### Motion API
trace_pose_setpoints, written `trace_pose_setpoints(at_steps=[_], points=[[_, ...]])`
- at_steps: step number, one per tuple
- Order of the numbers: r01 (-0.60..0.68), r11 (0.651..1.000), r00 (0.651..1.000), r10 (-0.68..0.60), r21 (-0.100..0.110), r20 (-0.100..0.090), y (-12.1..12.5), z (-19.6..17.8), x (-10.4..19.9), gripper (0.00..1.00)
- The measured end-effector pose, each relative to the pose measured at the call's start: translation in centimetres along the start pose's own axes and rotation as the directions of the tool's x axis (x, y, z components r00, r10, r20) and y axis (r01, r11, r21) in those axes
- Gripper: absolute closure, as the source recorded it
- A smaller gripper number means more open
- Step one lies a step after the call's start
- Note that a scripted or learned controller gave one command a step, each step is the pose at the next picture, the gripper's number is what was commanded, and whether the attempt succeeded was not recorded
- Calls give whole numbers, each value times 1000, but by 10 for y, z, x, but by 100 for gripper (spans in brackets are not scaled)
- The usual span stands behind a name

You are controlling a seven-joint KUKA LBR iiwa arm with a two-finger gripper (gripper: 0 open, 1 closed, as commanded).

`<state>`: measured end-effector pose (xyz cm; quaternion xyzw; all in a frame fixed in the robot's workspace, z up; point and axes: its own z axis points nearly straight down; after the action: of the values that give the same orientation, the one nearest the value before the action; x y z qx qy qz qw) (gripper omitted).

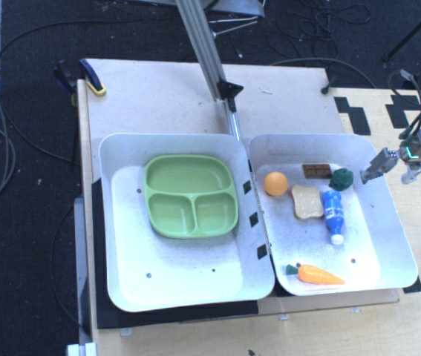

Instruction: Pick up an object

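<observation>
A carrot (320, 275) lies nearest, at the front of the right bin (388, 221), with a bottle (333, 213), bread (307, 202) and orange (275, 183) behind.
The gripper (379, 165) hovers at the bin's right rim, its state impossible to tell; crowded items risk a mis-grab.

No readable text, label or number anywhere.

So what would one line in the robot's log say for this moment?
tool: over right bin's far right edge | holding: nothing seen | nearest: green item | tray: left bin
</observation>
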<state>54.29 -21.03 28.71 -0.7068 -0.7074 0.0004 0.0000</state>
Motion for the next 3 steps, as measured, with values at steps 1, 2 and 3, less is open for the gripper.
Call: trace_pose_setpoints(at_steps=[1, 2, 3], points=[[0, 1000, 1000, 0, -1, 0, 0, 0, 0, 0], [0, 1000, 1000, 0, 3, -1, 5, 44, 3, 0], [-1, 1000, 1000, 1, 5, -3, 1, 103, 13, 0]])
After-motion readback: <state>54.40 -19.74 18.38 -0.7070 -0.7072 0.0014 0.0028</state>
